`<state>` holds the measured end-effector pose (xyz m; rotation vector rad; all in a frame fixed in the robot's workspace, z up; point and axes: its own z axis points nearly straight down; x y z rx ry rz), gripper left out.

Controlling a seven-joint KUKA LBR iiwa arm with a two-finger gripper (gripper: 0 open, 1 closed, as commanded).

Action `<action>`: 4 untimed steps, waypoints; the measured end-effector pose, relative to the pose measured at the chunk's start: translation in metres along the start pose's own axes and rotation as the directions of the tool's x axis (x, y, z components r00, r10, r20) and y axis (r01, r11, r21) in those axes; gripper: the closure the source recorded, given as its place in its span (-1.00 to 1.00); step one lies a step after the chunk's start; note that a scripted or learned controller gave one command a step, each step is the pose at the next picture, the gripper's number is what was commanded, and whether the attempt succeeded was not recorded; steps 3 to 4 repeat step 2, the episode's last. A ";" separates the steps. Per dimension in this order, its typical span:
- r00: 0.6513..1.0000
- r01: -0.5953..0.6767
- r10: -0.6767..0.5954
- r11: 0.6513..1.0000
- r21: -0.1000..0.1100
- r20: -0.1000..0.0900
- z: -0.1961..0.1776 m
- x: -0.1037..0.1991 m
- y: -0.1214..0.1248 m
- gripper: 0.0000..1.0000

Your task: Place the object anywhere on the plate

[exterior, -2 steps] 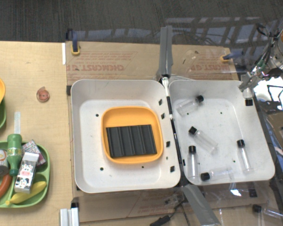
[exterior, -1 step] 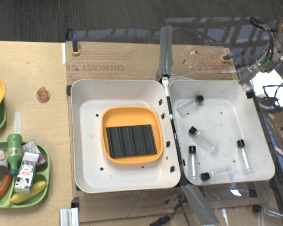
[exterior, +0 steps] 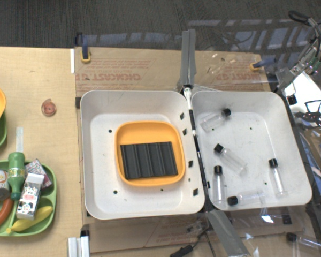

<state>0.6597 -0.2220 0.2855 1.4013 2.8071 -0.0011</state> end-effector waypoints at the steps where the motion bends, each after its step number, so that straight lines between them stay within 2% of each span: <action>1: 0.967 0.253 -0.253 0.967 -0.001 0.000 -0.095 0.000 -0.001 1.00; 2: 0.968 0.253 -0.253 0.968 -0.001 0.000 -0.096 0.000 -0.001 -1.00; 4: 0.968 0.253 -0.253 0.968 -0.001 0.000 -0.096 0.000 -0.001 -1.00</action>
